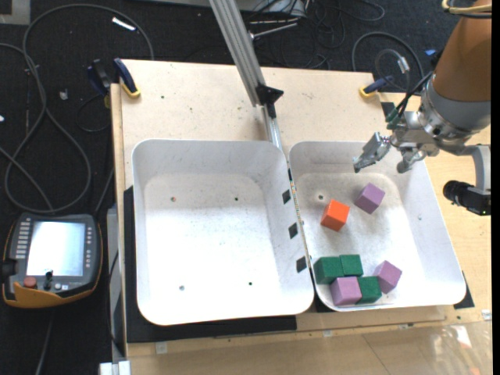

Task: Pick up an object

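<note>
Arm reaches in from the right, wrist over the right bin's [437,233] far corner. Gripper [387,156] hangs above the bin floor, fingers spread, nothing between them. Purple cube [369,197] sits just below it, orange cube [336,215] beside that. Green blocks [338,267] and two more purple cubes [345,290] cluster at the near edge.

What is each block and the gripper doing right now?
Gripper: open, holding nothing, above the right bin's far end.
Orange block: lying alone in the right bin.
Upper purple block: tilted, apart from the others.
Green blocks: bunched with two purple blocks at the near end.
</note>
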Available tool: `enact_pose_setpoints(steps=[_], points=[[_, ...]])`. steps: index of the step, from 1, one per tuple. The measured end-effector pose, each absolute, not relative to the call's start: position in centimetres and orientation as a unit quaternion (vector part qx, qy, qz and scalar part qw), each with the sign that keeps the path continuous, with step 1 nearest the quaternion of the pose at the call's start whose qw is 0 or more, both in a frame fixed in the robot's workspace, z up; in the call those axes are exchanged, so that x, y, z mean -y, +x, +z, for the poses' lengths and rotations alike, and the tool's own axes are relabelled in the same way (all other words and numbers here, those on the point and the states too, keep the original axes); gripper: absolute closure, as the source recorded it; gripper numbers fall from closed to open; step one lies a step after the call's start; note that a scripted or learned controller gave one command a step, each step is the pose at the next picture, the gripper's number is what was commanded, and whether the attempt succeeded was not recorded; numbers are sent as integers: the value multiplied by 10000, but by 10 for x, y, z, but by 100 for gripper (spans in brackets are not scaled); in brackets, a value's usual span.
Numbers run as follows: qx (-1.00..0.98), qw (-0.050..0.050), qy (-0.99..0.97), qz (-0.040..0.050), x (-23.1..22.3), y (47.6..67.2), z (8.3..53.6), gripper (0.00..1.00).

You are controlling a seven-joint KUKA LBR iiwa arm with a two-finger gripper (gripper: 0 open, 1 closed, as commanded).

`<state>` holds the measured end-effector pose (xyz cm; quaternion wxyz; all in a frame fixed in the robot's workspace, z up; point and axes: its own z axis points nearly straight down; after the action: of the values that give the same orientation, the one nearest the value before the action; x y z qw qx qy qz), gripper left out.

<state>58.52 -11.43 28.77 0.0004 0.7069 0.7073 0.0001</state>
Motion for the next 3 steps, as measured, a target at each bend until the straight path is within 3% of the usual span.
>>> enact_pose_setpoints(steps=[1,2,3], points=[[-7073,33,7069,20,112,545,348,0],[-7058,-27,7084,-30,161,550,227,0],[-7075,92,7066,43,155,609,118,0]])
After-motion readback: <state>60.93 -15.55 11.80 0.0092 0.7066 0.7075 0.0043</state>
